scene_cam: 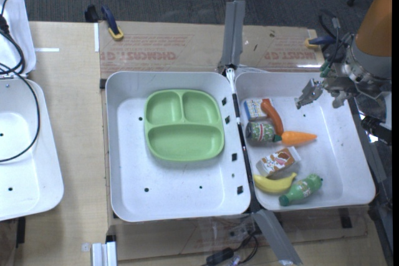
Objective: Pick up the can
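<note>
1. The small green-labelled metal can [261,131] lies on its side near the left wall of the right-hand shallow white bin [349,152], hemmed in (probably just tipped in loose): a blue-and-white carton [252,109] just above it, an orange carrot [298,137] at its right, a printed juice box [277,162] below.
2. A yellow banana [274,184] and a green bottle [301,190] lie nearer the bin's front.
3. A green divided plate [184,124] sits in the left bin [124,184].
4. The arm reaches in from the right, its tool [310,95] over the bin's upper right, well apart from the can; I cannot tell its opening, and nothing is visibly held.
</note>
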Robot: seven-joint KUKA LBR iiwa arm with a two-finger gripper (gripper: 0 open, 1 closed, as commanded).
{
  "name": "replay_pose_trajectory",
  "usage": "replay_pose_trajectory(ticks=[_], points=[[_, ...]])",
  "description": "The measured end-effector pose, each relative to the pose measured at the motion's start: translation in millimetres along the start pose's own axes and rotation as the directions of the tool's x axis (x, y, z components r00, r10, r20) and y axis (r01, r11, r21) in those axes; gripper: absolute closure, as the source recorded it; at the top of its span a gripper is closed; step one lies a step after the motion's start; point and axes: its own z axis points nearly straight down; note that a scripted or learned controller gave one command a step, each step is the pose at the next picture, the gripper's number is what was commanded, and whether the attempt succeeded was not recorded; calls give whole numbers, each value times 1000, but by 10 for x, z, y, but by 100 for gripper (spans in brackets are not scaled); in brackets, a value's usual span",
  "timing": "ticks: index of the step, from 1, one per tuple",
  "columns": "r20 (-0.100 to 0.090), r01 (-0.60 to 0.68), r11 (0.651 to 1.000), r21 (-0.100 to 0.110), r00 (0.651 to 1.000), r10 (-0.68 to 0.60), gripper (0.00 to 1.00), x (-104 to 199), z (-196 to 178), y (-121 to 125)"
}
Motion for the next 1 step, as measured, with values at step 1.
replay_pose_trajectory(ticks=[1], points=[[-1, -165, 986, 1, 986, 165, 0, 245, 1228, -359]])
